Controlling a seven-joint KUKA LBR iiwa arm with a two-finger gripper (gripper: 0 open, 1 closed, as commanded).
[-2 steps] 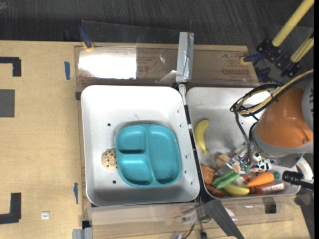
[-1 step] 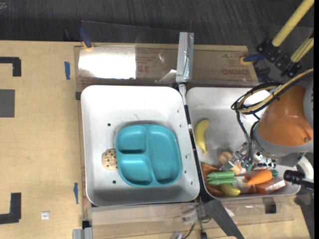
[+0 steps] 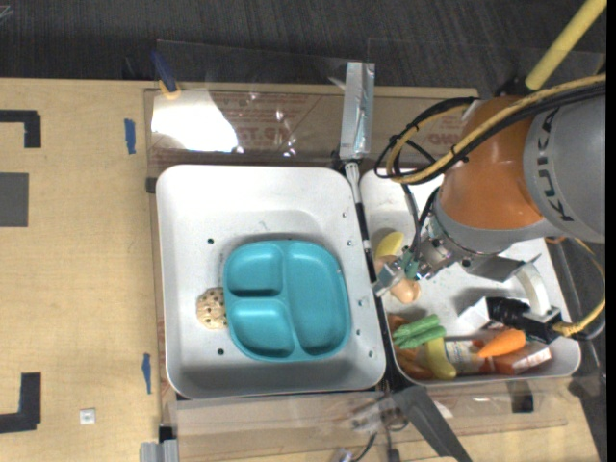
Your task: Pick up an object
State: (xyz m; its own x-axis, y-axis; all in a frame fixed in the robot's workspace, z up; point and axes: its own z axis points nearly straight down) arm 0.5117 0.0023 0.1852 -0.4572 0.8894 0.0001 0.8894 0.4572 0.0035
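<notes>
arm reaching from right over right bin | gripper low at that bin's left side, jaws' state unclear | pale egg-shaped object just below gripper, contact uncertain | yellow piece beside | teal divided tray, speckled ball in left bin

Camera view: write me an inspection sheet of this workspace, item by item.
Surface: tan bench bearing two white bins.
Job's things: right bin holds a yellow piece, a peach-coloured piece, a green piece and an orange piece.
Clutter: left bin holds a teal divided tray with a speckled ball touching its left edge.
Grippers: gripper low in the right bin, just above the peach-coloured piece.
Cables: yellow and black cables looped by the wrist.
Surroundings: dark floor beyond the bench.
</notes>
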